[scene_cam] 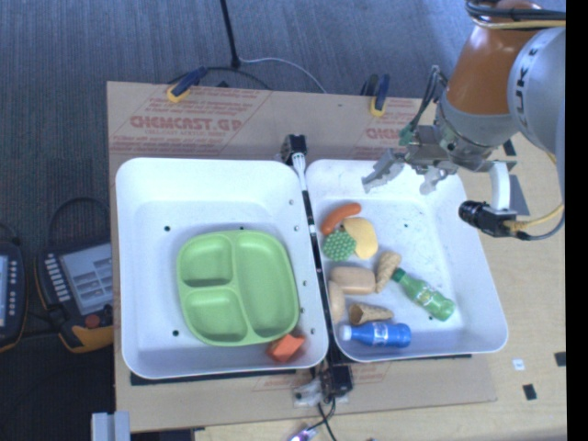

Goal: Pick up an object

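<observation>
The tool (402,177) is seen spread wide and empty above the right bin (478,274), at its twelve o'clock. Toward six o'clock the green bottle (424,295) lies apart from the clustered food; a centred descent across its body is advised.

Grey arm reaching from right, gripper (401,177) fingers spread, holding nothing

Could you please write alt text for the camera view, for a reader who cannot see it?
An open gripper hovers over the right bin, which holds toy food and two bottles. The left bin holds a green tray.
</observation>
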Available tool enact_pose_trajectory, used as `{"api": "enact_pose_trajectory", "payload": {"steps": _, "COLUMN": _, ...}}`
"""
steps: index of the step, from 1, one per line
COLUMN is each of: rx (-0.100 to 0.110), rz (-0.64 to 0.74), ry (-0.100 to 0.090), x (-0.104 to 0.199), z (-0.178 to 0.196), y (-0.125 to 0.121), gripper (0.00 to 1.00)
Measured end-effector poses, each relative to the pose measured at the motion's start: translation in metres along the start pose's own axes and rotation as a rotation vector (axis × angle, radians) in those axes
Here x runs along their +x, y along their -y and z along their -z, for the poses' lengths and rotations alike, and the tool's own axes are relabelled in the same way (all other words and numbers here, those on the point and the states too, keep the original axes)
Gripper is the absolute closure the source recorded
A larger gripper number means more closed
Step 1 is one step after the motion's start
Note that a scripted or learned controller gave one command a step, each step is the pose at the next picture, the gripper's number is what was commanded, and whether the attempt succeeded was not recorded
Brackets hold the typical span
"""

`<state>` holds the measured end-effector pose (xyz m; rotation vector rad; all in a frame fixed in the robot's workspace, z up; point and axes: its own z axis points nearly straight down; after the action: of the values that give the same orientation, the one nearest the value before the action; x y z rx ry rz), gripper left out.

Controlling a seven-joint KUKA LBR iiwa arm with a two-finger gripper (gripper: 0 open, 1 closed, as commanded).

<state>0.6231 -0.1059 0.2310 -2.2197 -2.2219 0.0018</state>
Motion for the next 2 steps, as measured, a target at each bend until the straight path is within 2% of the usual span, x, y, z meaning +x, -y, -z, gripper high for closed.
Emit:
{"api": "enact_pose_trajectory", "payload": {"steps": 1, "rx": 0.000, "rz": -0.150, "ry": 0.000, "x": 0.008, "z": -0.137, "y": 0.018, "gripper": 0.00}}
{"api": "enact_pose_trajectory", "payload": {"steps": 2, "rx": 0.048, "rz": -0.274, "ry": -0.003, "x": -0.008, "z": -0.145, "y": -0.039, "gripper": 0.00}}
